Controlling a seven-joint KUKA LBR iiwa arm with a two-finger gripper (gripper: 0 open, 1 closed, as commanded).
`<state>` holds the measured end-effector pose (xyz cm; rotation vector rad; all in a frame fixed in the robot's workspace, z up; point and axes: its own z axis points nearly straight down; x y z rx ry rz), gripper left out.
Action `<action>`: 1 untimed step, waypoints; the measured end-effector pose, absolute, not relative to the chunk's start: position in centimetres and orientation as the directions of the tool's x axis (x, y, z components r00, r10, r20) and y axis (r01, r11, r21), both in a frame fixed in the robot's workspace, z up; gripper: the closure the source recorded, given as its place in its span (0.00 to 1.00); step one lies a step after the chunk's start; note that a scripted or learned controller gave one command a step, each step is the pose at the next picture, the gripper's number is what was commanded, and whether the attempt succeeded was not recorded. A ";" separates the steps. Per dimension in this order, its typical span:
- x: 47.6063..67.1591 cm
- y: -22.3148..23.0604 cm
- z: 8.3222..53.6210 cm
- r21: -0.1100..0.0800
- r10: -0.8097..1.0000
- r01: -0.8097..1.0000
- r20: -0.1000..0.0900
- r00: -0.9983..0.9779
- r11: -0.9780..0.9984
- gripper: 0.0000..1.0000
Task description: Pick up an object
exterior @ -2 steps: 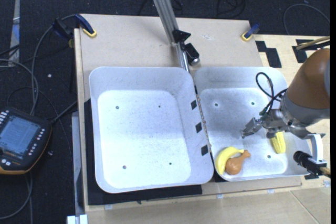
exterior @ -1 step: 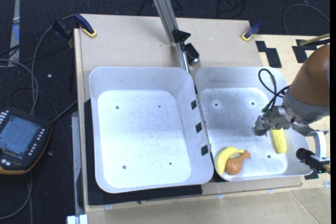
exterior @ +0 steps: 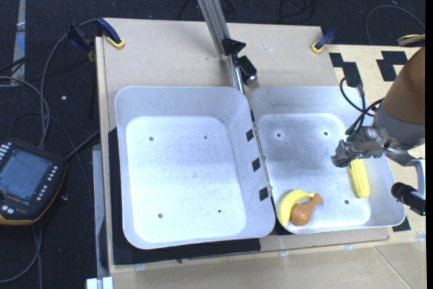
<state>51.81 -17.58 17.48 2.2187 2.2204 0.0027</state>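
Yellow plastic corn cob (exterior: 359, 177) lying lower right in the right white bin (exterior: 298, 125) | grey two-finger gripper (exterior: 343, 156) just up-left of its top end, can't tell its state | yellow banana (exterior: 291, 201) touching orange chicken drumstick (exterior: 304, 210) at bin's bottom edge | left white bin (exterior: 183, 112) beside

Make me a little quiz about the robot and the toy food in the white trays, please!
1. True or false: the corn cob lies in the left bin.
2. Which toy touches the banana? A) drumstick B) corn cob C) nothing
3. Fill in: the end effector hovers over the ____ bin, just beside the corn cob's upper end.

Key
1. False: it lies in the right bin.
2. A: the brown drumstick rests against the banana at the right bin's near edge.
3. right
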 end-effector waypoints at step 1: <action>52.2 -18.3 22.1 0.004 1.000 1.000 -0.001 0.000 0.000 1.00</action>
